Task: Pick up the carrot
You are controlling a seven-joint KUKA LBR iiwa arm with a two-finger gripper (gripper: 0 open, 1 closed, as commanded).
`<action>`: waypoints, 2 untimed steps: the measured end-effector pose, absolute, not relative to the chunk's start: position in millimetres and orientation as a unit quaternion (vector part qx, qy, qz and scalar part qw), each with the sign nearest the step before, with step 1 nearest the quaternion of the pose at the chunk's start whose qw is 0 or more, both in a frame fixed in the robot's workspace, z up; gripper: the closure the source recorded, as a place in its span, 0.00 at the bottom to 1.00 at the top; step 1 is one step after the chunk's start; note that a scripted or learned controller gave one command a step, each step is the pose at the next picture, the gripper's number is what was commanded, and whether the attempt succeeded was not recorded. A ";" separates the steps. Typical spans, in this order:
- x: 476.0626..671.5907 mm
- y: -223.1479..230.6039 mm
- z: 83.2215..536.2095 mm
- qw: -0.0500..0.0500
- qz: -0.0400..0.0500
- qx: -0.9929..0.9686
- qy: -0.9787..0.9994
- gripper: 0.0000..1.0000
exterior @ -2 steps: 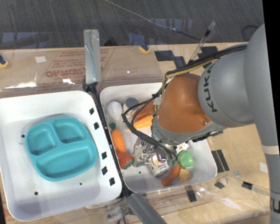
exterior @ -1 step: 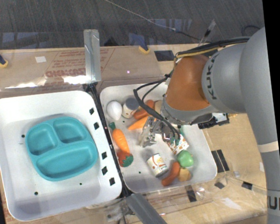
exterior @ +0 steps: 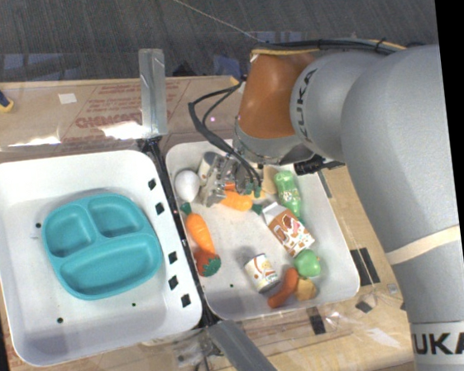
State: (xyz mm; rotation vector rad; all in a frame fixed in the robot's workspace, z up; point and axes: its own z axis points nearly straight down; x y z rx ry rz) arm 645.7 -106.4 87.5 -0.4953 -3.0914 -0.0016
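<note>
Readable marks:
- Arm [exterior: 400,203]: black letters "KUKA" at the base of its grey body, lower right, with the last letter cut by the frame edge; the same word runs vertically on the grey wrist section beside the orange band, partly legible.
- Cardboard sheet [exterior: 99,112] behind the bins: faint red print under plastic film, not legible.
- Small carton [exterior: 290,230] in the right bin: brown-and-white pictured label, wording too small to read.

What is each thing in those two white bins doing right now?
carrot: lying loose by the right bin's left wall
gripper: down over a small orange item
teal tray: flat in the left bin
can: tipped on its side
egg: resting in the corner
</note>
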 end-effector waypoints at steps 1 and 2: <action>598.4 -127.3 217.2 -0.002 0.001 -0.087 -0.996 1.00; 651.1 -67.7 187.1 0.003 0.000 -0.157 -0.988 1.00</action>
